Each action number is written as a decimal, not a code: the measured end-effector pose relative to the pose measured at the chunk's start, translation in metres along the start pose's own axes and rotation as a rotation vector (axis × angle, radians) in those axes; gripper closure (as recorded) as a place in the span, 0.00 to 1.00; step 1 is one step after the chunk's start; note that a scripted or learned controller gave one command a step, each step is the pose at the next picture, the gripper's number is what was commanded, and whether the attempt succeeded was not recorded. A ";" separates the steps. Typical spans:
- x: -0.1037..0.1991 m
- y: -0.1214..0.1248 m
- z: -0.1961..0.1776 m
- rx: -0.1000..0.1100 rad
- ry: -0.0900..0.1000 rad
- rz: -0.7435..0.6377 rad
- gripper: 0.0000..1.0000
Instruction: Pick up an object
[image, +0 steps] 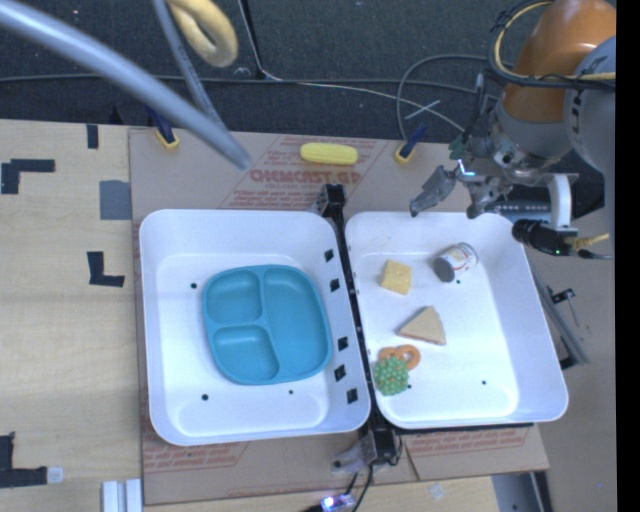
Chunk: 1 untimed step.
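1. Right now my pincer (452, 197) hangs above the far edge of the right bin (520, 330), its fingers spread apart and gripping nothing.
2. Candidate objects all lie in that bin: a small can (454, 262) on its side nearest me, a yellow cheese block (396, 277) just left of it, a tan wedge (423, 326) further toward the near side, and a green bumpy toy (391, 376) touching an orange pretzel (403, 354) near the divider.
3. I judge the can the easiest target, since it sits closest and apart from its neighbours.
4. To do this well, I should centre over the can, turn my wrist so the fingers straddle its round sides, not its ends, and descend straight down.
5. Risk: a lying can may roll when one finger touches first, so both fingers should close evenly.
6. Left bin (170, 300) holds a blue divided plate (266, 324); I leave it alone.
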<state>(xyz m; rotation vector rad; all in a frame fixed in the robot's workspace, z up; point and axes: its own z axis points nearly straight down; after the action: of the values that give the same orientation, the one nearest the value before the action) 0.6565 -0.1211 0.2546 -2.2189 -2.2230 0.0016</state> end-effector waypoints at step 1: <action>-0.008 0.004 0.052 0.005 -0.001 0.001 0.00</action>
<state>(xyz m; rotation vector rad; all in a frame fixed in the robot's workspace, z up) 0.6603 -0.1294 0.2025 -2.2179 -2.2195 0.0083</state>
